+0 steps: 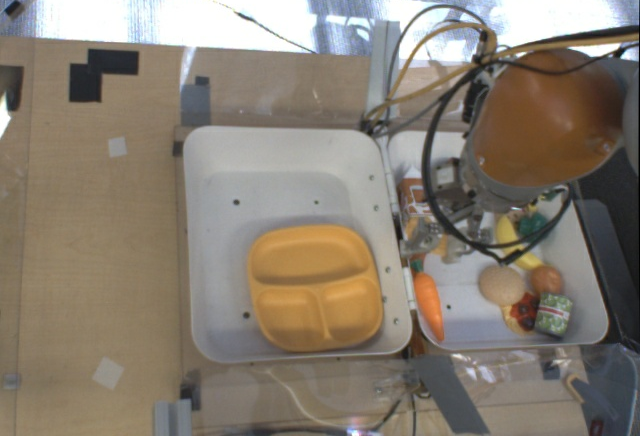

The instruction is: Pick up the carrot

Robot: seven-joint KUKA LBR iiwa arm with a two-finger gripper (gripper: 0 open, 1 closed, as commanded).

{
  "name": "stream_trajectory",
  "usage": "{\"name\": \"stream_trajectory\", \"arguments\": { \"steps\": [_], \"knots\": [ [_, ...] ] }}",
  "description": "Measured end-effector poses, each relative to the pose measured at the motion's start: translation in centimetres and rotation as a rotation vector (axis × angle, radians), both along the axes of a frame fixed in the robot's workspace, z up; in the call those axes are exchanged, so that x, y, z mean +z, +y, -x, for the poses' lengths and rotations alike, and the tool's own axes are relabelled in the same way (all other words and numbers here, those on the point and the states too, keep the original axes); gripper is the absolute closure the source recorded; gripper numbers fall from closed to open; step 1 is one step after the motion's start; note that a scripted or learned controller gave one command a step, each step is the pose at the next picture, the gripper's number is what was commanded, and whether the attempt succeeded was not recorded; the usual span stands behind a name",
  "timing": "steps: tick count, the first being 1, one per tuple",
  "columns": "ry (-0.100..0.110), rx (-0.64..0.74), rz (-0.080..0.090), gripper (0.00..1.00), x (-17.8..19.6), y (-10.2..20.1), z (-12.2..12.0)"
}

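Note:
The carrot (pixel 428 305) is orange and tapers toward the front. It lies in the right bin (pixel 585 254), along that bin's left wall near the front corner. My gripper (pixel 432 229) hangs over the right bin's left side, just behind and above the carrot's thick end. The grey wrist, black cables and orange band (pixel 545 119) cover the back part of the bin. Nothing of the carrot is lifted; it rests on the bin floor.
A yellow divided tray (pixel 315 286) lies in the left bin (pixel 215 224). The right bin also holds a beige round item (pixel 500 284), a brownish ball (pixel 546 279), a green block (pixel 554 315), a yellow piece (pixel 509 230) and a brown packet (pixel 412 194).

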State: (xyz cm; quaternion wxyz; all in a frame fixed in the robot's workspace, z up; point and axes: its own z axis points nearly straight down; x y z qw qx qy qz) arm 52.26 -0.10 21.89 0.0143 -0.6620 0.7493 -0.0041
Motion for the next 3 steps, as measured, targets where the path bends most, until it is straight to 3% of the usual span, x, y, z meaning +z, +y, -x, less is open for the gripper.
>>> {"name": "stream_trajectory", "arguments": {
  "steps": [1, 3],
  "knots": [
    [0.017, 0.416, 0.016, 1.0, 0.9, 0.0, 3.4],
    [0.01, 1.245, 0.03, 1.0, -2.7, -16.7, 0.3]
  ]
}}
